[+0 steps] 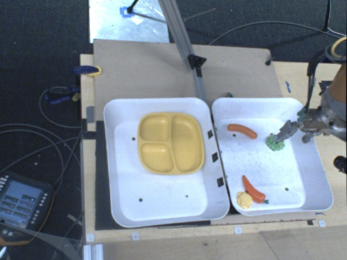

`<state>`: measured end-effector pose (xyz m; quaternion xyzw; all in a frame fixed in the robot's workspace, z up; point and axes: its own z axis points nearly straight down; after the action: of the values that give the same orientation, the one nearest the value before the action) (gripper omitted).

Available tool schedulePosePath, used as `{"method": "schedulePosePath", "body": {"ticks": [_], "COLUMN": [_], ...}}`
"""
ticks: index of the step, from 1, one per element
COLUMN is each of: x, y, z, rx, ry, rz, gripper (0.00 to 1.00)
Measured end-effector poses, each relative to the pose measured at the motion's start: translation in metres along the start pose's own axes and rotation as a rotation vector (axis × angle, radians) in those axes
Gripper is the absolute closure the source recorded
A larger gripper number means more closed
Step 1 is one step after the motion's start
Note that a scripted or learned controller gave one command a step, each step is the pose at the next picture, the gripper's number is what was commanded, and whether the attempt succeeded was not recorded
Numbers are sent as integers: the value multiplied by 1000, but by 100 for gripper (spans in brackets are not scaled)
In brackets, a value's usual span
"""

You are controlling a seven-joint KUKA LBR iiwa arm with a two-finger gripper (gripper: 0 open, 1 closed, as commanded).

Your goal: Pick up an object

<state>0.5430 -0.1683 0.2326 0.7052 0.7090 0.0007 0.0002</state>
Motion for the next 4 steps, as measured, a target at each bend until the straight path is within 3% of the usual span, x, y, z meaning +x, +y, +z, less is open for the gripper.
{"method": "schedulePosePath", "body": {"ticks": [1, 4], "x": [0, -8], "y": [0, -2], "z": [0, 144], "rx": [0, 4], "ry": [0, 0], "rz": [2, 4], "gripper": [0, 0]}}
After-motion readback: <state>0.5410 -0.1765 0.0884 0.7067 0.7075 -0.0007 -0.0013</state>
